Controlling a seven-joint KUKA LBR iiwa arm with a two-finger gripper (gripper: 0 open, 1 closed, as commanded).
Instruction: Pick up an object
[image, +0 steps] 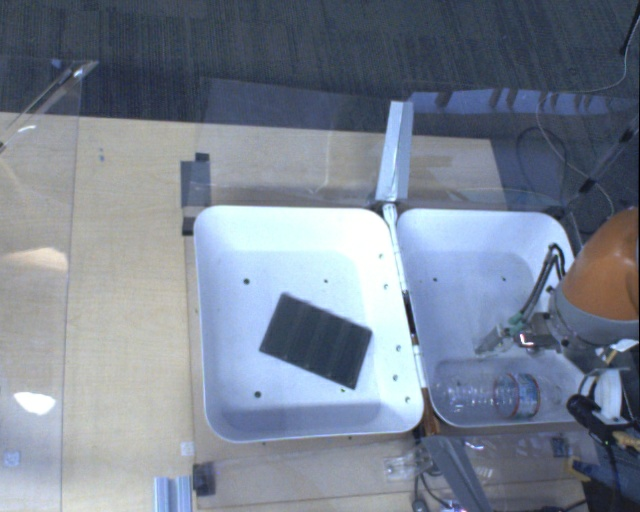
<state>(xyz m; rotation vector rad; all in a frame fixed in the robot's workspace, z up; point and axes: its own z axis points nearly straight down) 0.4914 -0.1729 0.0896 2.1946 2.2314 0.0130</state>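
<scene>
The arm (600, 290) comes in from the right and hangs low over the right bin (470, 240), with its orange band above the wrist. Its jaws (505, 335) point toward the middle of this bin, and I cannot tell how far they are open, because they look only like a small blurred metal tip with a green spot. I see nothing held in them.

Just below the jaws, toward the near wall of the bin, a clear plastic bottle (492, 394) lies on its side. It has probably rolled into that low edge, since the bin floor curves up at the walls. I judge it to be the thing the arm is going for, because it is the closest object to the jaws. It is close to them, but I cannot say if they touch.

Far to the left of the jaws, in the left bin (220, 300), a flat dark pad (316, 340) lies at a slant on the floor.

The bottle is transparent against white, so its outline is hard to follow. The arm is cut off at the right edge, and cables (545, 275) cross in front of the wrist.
</scene>
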